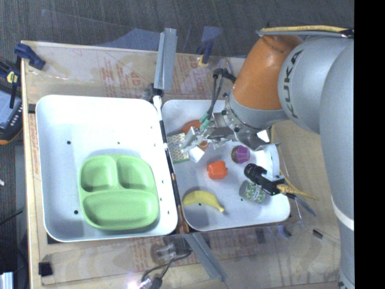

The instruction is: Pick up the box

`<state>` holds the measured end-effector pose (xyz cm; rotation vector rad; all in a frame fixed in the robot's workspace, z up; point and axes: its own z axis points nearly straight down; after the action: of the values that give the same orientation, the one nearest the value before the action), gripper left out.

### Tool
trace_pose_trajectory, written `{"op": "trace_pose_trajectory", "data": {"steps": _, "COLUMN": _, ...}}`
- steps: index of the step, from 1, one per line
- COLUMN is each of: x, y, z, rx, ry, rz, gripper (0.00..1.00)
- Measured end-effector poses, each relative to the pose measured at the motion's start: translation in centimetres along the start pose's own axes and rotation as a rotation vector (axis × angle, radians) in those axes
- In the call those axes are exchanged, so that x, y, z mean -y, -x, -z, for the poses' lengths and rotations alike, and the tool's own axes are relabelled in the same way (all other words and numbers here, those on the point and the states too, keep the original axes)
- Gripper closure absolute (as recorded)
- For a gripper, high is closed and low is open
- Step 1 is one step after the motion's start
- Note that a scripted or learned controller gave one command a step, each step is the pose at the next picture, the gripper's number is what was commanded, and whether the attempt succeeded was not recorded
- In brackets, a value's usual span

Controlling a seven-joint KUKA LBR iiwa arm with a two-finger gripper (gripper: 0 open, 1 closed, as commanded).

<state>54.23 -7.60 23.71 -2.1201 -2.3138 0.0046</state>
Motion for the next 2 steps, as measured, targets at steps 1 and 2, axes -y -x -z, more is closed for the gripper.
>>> {"op": "trace_pose_trajectory", "data": {"steps": 1, "x": -0.9, "y": 9.4, "z": -1.5, "rx": 0.0, "ry": 0.001, "rz": -0.084, "gripper": 0.0}}
{"op": "trace_pose_trajectory", "data": {"steps": 2, "x": -7.7, "y": 9.7, "z": -12.7, "rx": 0.0, "ry": 0.002, "rz": -0.024, "gripper": 0.0}}
